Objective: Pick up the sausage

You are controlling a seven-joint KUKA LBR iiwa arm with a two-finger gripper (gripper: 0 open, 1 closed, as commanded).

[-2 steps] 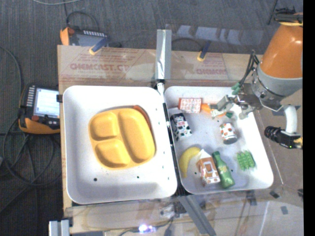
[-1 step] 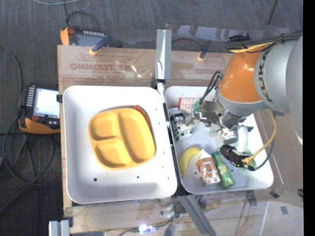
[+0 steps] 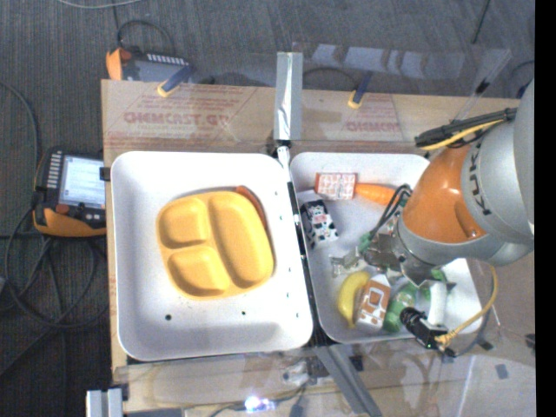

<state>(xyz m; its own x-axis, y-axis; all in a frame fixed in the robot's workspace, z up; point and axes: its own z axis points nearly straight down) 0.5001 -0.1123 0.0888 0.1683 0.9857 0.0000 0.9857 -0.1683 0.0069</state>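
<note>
Sausage (image 3: pixel 249 195), as best you can judge, is the reddish-brown sliver peeking from behind the yellow divided plate (image 3: pixel 217 241) in the bin (image 3: pixel 139 320) well to the left of the tool (image 3: pixel 375 254); too little of it shows to be sure. You are at the approach step: the tool hangs low in the right bin (image 3: pixel 326 320) among the clutter, nothing is seen held in it, and the orange wrist hides whether it is spread or pressed together. The next move calls for lifting clear, crossing the divider between the bins and coming down beside the plate's far corner. That plate stands in the way, since the sliver lies tight against its rim. Just below the tool sit a yellow fruit (image 3: pixel 348 298), an orange-and-white carton (image 3: pixel 373 305) and a green item (image 3: pixel 400 313); above it lie a carrot (image 3: pixel 375 193) and a small red box (image 3: pixel 335 184), and to its left a black-and-white toy (image 3: pixel 319 221)
</note>
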